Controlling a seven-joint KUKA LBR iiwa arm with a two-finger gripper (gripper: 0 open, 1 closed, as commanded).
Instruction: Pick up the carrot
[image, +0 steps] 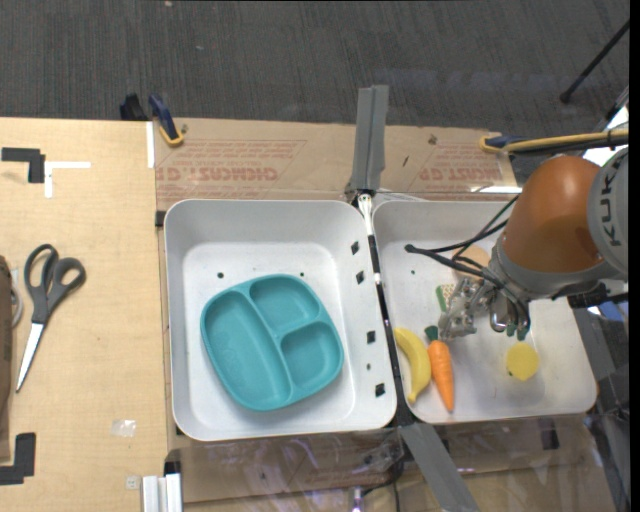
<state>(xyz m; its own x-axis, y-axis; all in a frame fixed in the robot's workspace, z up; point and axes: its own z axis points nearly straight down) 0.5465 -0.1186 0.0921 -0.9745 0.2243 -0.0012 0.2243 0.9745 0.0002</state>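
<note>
Plywood covers the bench (80, 400) well to the left of the gripper, with brown cardboard (260, 165) spread under the two white bins. The left bin (190, 240) sits left of the gripper, across the divider, and holds a teal plate (272, 342) with three compartments. The right bin (560, 395) lies under the gripper itself. The grey arm (555, 225), with its orange band, comes in from the right and ends above that bin.

The gripper (478, 312) hangs low over the right bin's floor; whether its fingers are spread or closed cannot be told, as the metal parts blur together, and nothing is seen held between them. A pair of scissors (45, 290) lies on the plywood far to the left of the gripper. A banana (414, 362) lies below and left of the gripper, near the bin's left wall. The carrot (441, 373) lies just below the gripper and slightly left, right beside the banana, its green top pointing toward the gripper. A small yellow fruit (522, 363) sits below and right of the gripper.
</note>
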